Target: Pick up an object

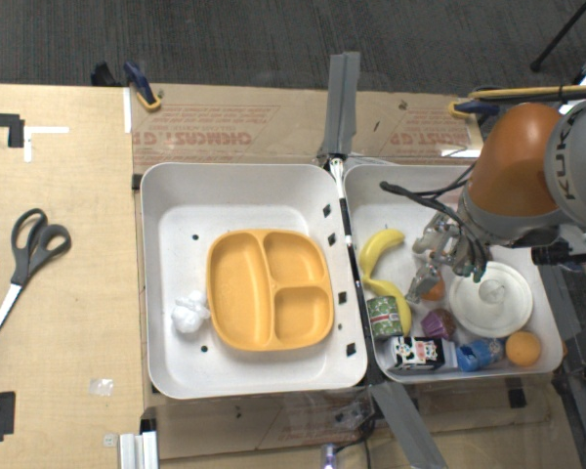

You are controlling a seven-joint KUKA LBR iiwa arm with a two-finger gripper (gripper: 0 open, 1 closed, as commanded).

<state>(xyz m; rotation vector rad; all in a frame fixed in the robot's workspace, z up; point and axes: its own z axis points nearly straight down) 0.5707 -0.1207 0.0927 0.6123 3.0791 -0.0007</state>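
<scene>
My gripper [432, 262] hangs over the right bin [410, 186], just right of a yellow banana [379, 258]. A small reddish-orange object [431, 287] lies right under its tip; whether they touch is unclear. Close by lie a green can [384, 316], a purple piece [436, 322], a white round bowl [491, 297], an orange ball [523, 348], a blue object [476, 354] and a black-and-white carton [416, 353]. The grey arm with its orange band [516, 164] comes in from the right and hides the bin's far right corner.
The left bin [166, 262] holds a yellow divided plate [270, 288] and a white crumpled lump [188, 312]. Scissors [27, 252] lie on the wooden bench at the left. A grey post [341, 106] stands behind the seam between the bins.
</scene>
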